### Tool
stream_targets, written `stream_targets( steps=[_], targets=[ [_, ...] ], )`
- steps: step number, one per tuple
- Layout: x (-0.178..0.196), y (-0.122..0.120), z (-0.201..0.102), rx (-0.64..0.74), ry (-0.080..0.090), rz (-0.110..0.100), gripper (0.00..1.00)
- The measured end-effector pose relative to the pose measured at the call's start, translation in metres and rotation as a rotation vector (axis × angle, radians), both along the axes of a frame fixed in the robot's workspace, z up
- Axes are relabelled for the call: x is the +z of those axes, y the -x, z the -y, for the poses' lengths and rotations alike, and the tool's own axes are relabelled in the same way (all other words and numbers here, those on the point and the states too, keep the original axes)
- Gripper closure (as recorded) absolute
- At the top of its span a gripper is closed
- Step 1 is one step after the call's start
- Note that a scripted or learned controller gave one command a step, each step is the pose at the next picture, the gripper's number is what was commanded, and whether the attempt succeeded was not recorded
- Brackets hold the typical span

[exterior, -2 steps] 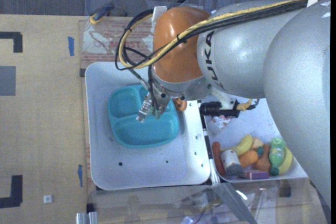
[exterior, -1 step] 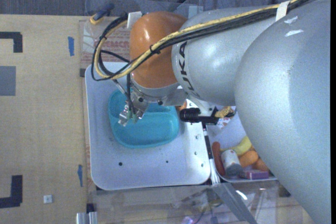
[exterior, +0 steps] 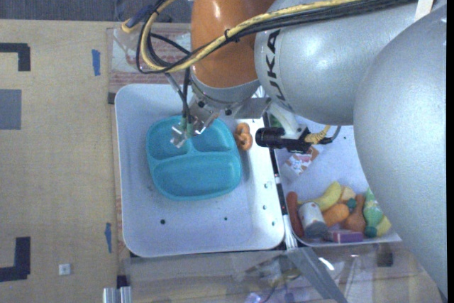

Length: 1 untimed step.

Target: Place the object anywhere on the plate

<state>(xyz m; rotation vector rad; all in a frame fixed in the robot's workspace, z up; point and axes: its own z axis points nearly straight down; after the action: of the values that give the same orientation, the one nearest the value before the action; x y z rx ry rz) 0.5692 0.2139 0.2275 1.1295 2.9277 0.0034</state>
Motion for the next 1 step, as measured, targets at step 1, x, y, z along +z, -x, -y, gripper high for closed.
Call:
stream_targets(
  steps=[1],
  targets=[
    [-0.0028,0.084,0.0003,0.223,0.001,-0.004,1.0]
  ],
)
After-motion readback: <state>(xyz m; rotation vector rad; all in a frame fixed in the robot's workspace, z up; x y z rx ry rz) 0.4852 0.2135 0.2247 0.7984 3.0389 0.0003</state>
